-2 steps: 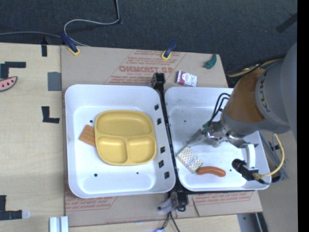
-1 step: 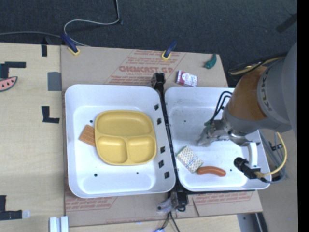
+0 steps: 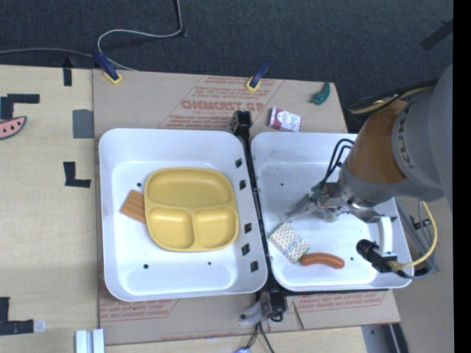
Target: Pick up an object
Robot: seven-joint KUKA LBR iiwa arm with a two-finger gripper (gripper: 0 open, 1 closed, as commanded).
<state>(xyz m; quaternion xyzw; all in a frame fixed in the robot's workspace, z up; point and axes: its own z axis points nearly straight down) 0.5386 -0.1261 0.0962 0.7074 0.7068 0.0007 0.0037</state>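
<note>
The right bin (image 3: 294, 157) holds a small white patterned packet (image 3: 288, 242) near its front left. An orange-red sausage (image 3: 321, 260) lies just to the packet's right, by the front wall. My gripper (image 3: 307, 205) hangs low over the middle of this bin, a little behind and to the right of the packet, and appears to be clear of it. Nothing shows in its grasp. In the left bin (image 3: 121, 271) sits a yellow divided plate (image 3: 193, 208), with a brown waffle-like piece (image 3: 133, 206) sticking out from under its left edge.
Behind the bins, a small red and white packet (image 3: 283, 119) and a teal item (image 3: 321, 93) lie on the cardboard. Yellow clamps (image 3: 257, 80) hold the cardboard's far edge. The grey arm with its orange band (image 3: 379, 153) covers the right bin's right side.
</note>
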